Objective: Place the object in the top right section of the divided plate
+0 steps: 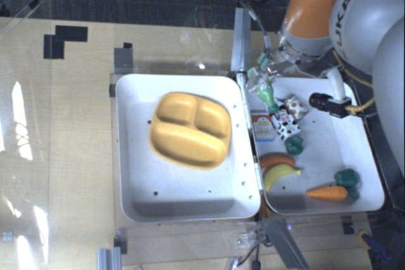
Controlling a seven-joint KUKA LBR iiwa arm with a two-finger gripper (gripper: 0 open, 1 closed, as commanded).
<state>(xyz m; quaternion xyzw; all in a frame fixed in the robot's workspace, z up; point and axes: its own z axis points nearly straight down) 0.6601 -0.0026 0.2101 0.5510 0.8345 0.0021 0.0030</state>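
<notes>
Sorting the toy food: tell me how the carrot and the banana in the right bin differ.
The carrot is orange with a green top; the banana is pale yellow. The carrot lies near the bin's front edge; the banana lies at its left wall, against a red-orange piece. Both lie flat in the right bin.

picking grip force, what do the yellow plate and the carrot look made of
Yellow plate: likely hard plastic, smooth with a soft sheen and moulded rounded dividers. Carrot: probably toy plastic or rubber, uniform orange, slightly glossy; which one is unclear.

A yellow divided plate (190,129) lies in a white bin (126,199); nearby an orange carrot (327,193), green-topped.
</notes>
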